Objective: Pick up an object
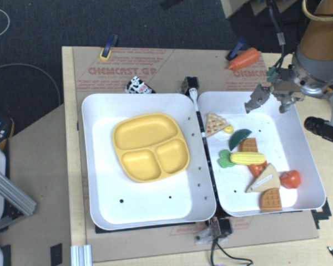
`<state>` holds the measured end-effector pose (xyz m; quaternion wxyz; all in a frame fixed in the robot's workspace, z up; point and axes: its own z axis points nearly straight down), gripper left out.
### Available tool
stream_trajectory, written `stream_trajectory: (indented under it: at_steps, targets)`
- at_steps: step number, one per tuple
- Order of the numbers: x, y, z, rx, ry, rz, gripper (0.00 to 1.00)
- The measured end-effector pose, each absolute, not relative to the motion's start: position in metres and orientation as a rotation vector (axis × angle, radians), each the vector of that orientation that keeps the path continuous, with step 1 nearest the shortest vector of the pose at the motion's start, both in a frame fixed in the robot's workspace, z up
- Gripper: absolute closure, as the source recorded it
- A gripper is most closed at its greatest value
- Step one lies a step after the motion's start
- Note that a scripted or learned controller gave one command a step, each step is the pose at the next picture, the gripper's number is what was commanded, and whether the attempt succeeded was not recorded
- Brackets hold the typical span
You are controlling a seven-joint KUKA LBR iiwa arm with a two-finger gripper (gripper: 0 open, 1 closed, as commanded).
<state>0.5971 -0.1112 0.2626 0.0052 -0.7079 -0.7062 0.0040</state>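
Camera view. The claw (270, 99) is seen over the far edge of the right bin (302, 148), its two fingers (256, 100) spread apart with nothing between them. Below the claw, inside the right bin, a cluster of toy foods is laid out: a pizza slice (214, 123) down and to the left of the claw; a dark green leaf (240, 137) below it; a corn cob (247, 158) further below, lying across a brown cracker (248, 146); a sandwich wedge (265, 178), a tomato (290, 178) and a waffle (271, 199) furthest from the claw, near the front edge. Well left of the claw, the left bin (100, 148) is occupied by a yellow divided plate (150, 146). An orange carrot (244, 58) is placed on the bench (72, 93) above and left of the claw, outside the bins.
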Motion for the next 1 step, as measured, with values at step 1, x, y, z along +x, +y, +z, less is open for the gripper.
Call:
stream_trajectory:
  at_steps: [1]
  targets:
    - [0.5991,-0.1111,0.2691,-2.221,-2.221,0.001,0.00]
